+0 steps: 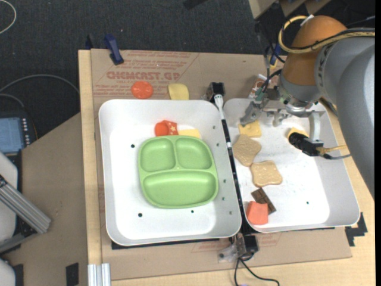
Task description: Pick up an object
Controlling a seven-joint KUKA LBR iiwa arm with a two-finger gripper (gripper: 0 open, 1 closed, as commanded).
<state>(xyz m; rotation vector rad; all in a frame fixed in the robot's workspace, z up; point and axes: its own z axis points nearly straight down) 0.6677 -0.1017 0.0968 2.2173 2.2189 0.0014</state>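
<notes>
Yellow block (250, 128): far-left corner of right bin (333, 207), directly under the fingers (245, 119)
Fingers: spread apart over the block, one tip touching it, nothing gripped

The scene is evenly and fairly brightly lit from above, with no hard-edged shadows. The two white bins (119, 159) come out close to overexposed, their floors nearly featureless, with soft grey shading along the raised rims. The green tray (177, 173) shows gentle sheen on its dividers. The dark floor (47, 28) in the upper left of the frame stays dim and grainy. The grey arm (351, 76) at the right edge is large, close and soft in focus, while its orange band (309, 46) carries a pale highlight. Overall sharpness is modest; the print on the cardboard worktop (143, 70) is legible but slightly blurred.
</notes>
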